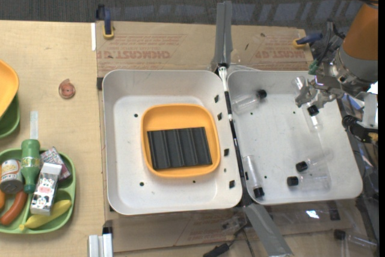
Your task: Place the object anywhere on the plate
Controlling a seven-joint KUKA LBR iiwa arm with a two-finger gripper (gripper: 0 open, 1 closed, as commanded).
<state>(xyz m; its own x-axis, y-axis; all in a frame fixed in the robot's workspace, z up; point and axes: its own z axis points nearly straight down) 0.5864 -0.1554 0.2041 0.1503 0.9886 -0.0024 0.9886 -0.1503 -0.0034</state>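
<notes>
Nearest, clear vials [310, 173] look light, slick, brittle — best pinched mid-barrel for the plate [180, 141] — while the gripper [314, 110] clenches one vial [315, 120].

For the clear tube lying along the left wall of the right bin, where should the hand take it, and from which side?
Probably mid-body on the clear tube, coming straight down with the grip across its narrow width. It lies flat, lengthwise beside the bin wall, black cap toward the near edge, so a sideways approach from the left looks blocked.
</notes>
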